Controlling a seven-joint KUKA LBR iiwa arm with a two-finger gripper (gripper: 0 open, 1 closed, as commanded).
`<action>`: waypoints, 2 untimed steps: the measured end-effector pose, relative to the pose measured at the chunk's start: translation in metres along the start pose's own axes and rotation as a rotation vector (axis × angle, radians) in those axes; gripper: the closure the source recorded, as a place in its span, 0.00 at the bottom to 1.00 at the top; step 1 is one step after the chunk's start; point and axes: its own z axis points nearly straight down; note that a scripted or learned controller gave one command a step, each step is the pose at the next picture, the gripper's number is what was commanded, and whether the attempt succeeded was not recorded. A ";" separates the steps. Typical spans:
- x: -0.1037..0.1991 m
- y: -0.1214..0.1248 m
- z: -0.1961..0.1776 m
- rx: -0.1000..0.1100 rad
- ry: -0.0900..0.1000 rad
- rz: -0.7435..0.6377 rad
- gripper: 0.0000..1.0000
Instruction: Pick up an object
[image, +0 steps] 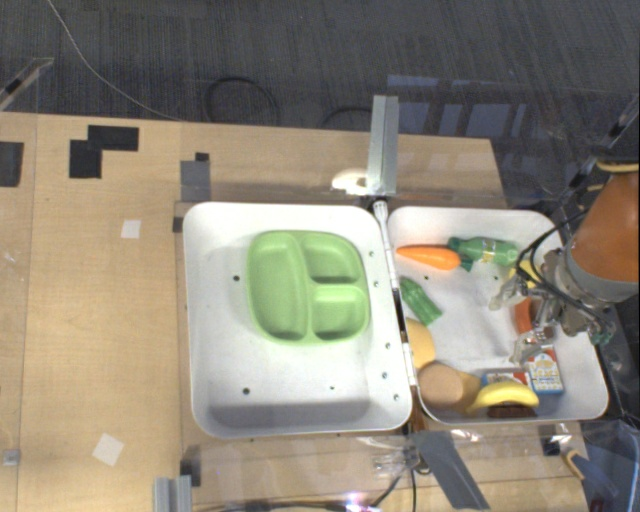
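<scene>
My gripper (514, 320) hangs low in the right bin (470, 325), near its right side, under the orange-banded wrist (608, 235). Its two metal fingers (498, 293) stand apart, so it is open. A small red object (522, 315) lies between them; it looks unclamped. An orange carrot (428, 257) and a green bottle (482, 250) lie at the bin's far side. A green piece (418, 301) rests near the left wall. At the near edge sit a brown round item (447, 385), a yellow banana (503, 396) and a small carton (544, 372).
The left bin (215, 330) holds a green divided plate (305, 285). A yellowish round item (421, 345) sits by the wall between the bins. A metal post (382, 145) stands behind the bins. Cables (560, 240) trail by the wrist.
</scene>
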 end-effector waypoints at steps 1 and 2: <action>-0.035 -0.007 0.016 -0.004 0.012 0.037 0.00; 0.026 0.016 0.013 -0.003 0.010 0.008 0.00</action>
